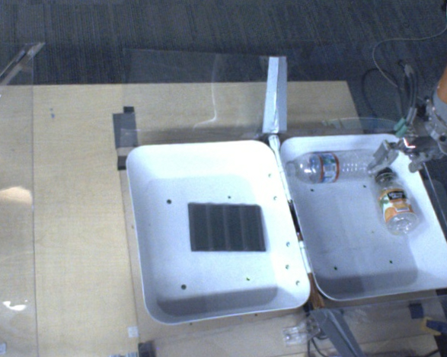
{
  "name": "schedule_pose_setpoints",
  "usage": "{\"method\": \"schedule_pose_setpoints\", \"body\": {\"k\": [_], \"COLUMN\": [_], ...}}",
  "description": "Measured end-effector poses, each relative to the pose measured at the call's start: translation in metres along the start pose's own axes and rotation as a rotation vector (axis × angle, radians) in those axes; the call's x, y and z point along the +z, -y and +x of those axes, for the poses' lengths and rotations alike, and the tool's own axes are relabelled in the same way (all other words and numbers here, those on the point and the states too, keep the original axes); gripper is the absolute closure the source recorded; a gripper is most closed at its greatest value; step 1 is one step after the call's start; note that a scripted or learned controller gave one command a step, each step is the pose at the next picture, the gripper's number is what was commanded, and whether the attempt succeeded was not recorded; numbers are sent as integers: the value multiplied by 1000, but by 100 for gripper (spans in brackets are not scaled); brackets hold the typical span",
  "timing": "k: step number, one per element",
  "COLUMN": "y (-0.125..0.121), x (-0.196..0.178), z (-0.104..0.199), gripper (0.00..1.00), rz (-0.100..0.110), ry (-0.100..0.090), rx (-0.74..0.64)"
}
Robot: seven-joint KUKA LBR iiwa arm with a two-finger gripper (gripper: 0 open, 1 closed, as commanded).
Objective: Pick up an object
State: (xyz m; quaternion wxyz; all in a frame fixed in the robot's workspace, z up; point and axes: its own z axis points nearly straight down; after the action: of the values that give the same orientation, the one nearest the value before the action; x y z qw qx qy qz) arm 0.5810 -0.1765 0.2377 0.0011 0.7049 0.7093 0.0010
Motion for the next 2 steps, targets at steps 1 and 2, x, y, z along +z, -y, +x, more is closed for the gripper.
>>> {"method": "schedule_pose_setpoints", "body": {"k": [1,2], "y": [-28,-64], "x": [92,152], "z": [-29,-33], "gripper": [0,0], "rz": [-1,21], "ry": [0,-2], "rx": [-158,-272]}}
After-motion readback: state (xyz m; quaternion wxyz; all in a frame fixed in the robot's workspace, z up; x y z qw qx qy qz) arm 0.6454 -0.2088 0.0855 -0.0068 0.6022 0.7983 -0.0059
